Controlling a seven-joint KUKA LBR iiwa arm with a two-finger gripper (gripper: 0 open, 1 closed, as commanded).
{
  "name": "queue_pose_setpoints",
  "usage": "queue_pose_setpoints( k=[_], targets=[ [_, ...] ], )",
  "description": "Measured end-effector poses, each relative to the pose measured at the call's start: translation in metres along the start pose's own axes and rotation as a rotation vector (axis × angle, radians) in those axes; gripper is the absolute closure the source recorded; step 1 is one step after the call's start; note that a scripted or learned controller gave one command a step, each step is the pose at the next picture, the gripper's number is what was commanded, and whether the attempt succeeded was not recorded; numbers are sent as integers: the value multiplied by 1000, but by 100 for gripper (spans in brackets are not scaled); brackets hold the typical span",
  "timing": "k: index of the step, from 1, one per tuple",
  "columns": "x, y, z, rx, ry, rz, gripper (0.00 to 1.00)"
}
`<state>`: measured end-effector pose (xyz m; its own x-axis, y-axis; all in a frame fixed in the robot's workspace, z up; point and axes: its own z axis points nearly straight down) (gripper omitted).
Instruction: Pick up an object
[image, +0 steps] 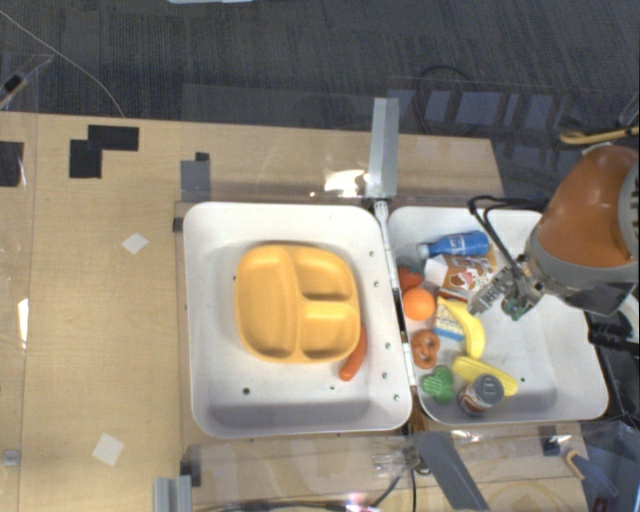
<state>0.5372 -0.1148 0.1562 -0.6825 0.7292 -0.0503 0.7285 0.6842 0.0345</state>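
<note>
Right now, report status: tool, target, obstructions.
Tool low in right bin, over snack packet; nothing seen held. Banana, orange, blue bottle crowd close. Carrot beside yellow tray, left bin.

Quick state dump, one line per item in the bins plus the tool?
yellow divided plate: upright, in left bin
carrot: lying against plate's edge
blue bottle: on its side, right bin
banana: lying flat
can: upright
tool: over right bin, holding nothing visible

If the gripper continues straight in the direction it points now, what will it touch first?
Probably the banana: the gripper points down-left toward it. Depth is unclear, so the snack packet beside it could come first.
</note>
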Motion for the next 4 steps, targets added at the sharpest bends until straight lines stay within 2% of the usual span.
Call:
queue_pose_setpoints(
  k=[1,3,4],
  targets=[
    [18,8,56,19,21,484,100],
    [15,13,33,10,14,467,100],
    [15,13,33,11,14,467,0]
  ],
)
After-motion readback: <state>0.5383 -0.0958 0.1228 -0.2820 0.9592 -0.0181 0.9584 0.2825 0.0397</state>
